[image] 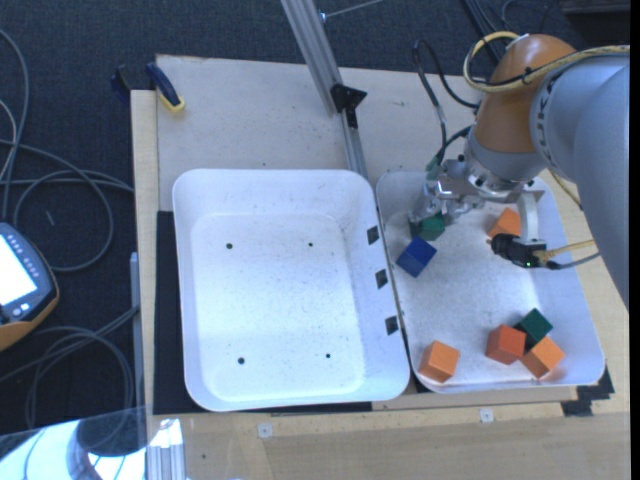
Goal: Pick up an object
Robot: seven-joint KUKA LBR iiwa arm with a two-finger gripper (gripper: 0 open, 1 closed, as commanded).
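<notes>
No readable text, labels, brands, numbers or signs anywhere. The device with a lit screen [18,286] at the left edge shows a pale display, too blurred to read. The small black tabs [380,278] on the rim between the two bins carry no legible marks. The coloured blocks bear no lettering.
</notes>
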